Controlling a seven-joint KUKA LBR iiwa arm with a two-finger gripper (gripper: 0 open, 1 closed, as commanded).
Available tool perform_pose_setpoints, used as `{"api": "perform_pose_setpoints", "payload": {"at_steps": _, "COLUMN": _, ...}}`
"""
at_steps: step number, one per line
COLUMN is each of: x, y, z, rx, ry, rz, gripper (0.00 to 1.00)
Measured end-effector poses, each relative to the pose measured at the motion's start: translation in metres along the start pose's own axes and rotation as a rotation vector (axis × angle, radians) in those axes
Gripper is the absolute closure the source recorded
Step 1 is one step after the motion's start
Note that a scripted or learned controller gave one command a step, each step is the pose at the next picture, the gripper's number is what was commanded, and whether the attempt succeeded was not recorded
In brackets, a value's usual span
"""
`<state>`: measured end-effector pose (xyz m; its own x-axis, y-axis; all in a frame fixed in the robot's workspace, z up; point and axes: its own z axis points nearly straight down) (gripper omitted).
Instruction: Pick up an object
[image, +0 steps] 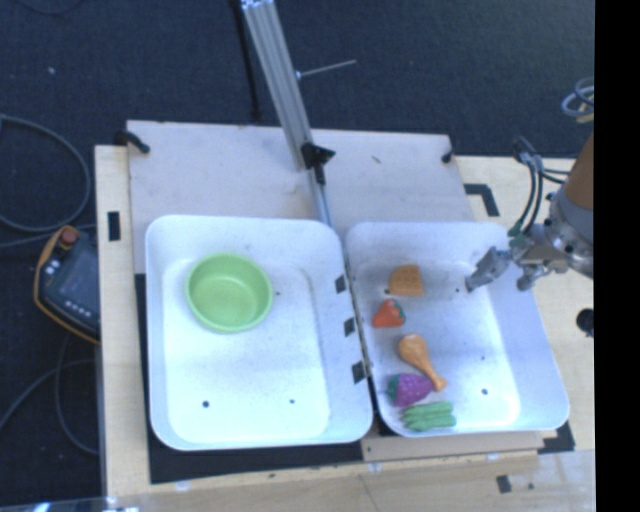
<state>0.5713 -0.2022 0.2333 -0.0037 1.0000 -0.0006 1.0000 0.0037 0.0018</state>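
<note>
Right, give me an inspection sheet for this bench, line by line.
Surface: pale wooden bench bearing two shallow white plastic bins, left and right.
Job's things: right bin holds orange bread-like piece, red strawberry toy, tan drumstick toy, purple grape toy, green pod toy.
Clutter: round green plastic bowl in left bin.
Grippers: claw over right bin's upper right, holding nothing visible.
Cables: black cables on dark floor.
Surroundings: orange-edged handheld pendant; slanted aluminium post.
</note>
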Motion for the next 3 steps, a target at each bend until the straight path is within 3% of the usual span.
{"api": "perform_pose_setpoints", "payload": {"at_steps": 1, "x": 0.000, "y": 0.000, "z": 0.000, "rx": 0.000, "ry": 0.000, "rz": 0.000, "gripper": 0.00}}
{"api": "perform_pose_setpoints", "payload": {"at_steps": 3, "x": -0.020, "y": -0.009, "z": 0.106, "rx": 0.006, "ry": -0.001, "rz": 0.005, "gripper": 0.00}}
